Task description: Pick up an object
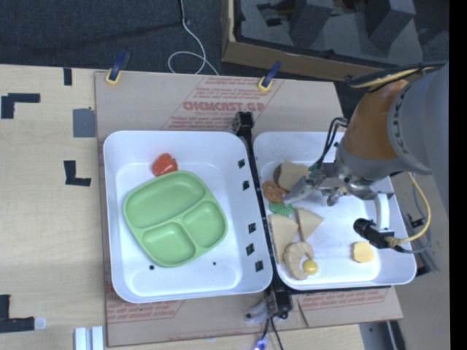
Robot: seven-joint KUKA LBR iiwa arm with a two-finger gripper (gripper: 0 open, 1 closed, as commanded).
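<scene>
You've got the arm reaching in over the right bin (398, 272), w/ the gripper (303, 188) low at that bin's left side, prob. because the food pieces crowd there. Can't tell from here whether it's released or clenched, and nothing visibly sits in it, so don't count a pick yet.

Likely targets: the tan wedge (290, 172) and small orange piece (273, 192) touching or just beside the tip, near the left wall. More pieces lie toward the front-left corner: a pale triangle (306, 222) and a roll w/ a yellow ball (311, 267). A yellow chunk (362, 251) sits apart nr the front-right corner.

Left bin (120, 148) carries a green divided plate (174, 216), tilted, plus a red piece (164, 164) by the back-left corner.

Both bins rest on cardboard (182, 104) clipped to a wooden bench (36, 217); dark carpet and a white cable (188, 46) lie beyond.
</scene>
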